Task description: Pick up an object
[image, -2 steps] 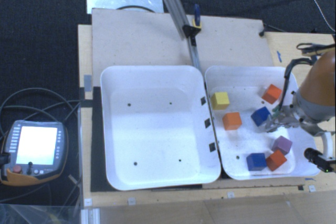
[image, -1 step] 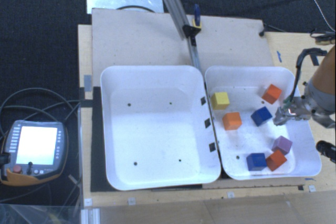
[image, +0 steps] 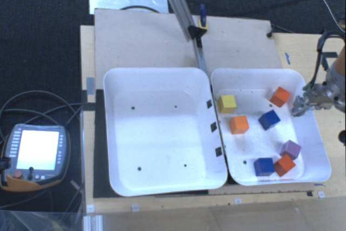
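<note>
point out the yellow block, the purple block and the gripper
yellow block [image: 227,103], camera view, middle of its top face
purple block [image: 291,148], camera view, middle of its top face
gripper [image: 299,109], camera view, at its tip over the right bin's edge

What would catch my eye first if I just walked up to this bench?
Probably the bright blocks scattered in the right bin: a yellow block, orange blocks, blue blocks and a purple block. Next, the gripper reaching in over that bin's right rim, near the upper orange block. Off to the left sits a control pendant with a glowing screen.
</note>
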`<action>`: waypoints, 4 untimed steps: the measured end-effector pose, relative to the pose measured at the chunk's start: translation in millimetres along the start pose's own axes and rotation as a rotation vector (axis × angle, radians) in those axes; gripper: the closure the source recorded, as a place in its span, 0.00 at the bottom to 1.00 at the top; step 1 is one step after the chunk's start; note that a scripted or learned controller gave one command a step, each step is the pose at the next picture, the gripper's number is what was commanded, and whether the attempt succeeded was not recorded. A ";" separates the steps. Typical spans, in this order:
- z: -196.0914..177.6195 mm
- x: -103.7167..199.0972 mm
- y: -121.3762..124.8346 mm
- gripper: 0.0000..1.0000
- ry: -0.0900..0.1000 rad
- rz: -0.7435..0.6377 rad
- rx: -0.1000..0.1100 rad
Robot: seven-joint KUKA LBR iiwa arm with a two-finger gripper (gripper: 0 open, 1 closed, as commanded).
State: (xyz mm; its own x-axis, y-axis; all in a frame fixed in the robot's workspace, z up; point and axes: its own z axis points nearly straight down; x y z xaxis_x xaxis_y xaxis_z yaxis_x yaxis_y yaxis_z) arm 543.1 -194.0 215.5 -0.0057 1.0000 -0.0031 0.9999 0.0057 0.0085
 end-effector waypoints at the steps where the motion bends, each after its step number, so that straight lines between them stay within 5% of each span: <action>1: -9.3 -0.2 1.2 1.00 0.002 0.001 0.005; 4: -30.7 170.1 -11.7 1.00 0.006 -0.006 0.006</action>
State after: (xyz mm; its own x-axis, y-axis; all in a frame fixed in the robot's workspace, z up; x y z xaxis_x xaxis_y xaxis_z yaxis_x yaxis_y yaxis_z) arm 530.1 -23.9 245.5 -0.0113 0.9999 0.0026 0.9999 0.0113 0.0021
